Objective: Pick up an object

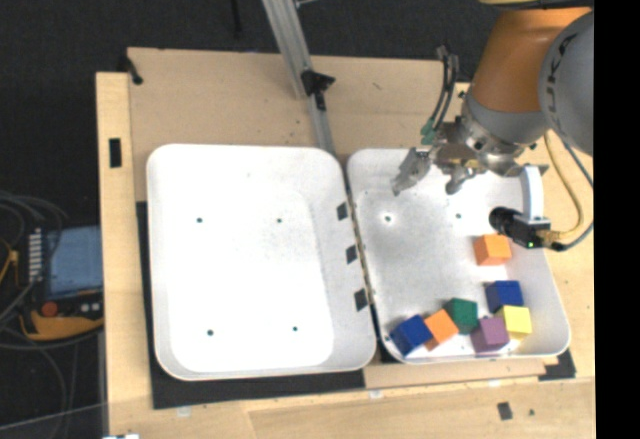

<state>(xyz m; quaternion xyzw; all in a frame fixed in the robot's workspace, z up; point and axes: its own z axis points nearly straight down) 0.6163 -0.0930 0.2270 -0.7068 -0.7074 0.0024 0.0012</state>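
the arm reaches in from the right, orange band above the wrist, and the gripper hangs over the far end of the right bin; its two fingers are spread apart with nothing between them; the blocks all sit well apart from it, toward the near and right side of that bin; an orange block lies alone by the right wall, nearest the gripper; nearer the front, a blue block sits just above a yellow block, with a purple block just beside the yellow one; along the near wall a green block, a second orange block and a second blue block run in a slanting row, close together; the left bin sits alongside; a grey pole slants up from between the bins
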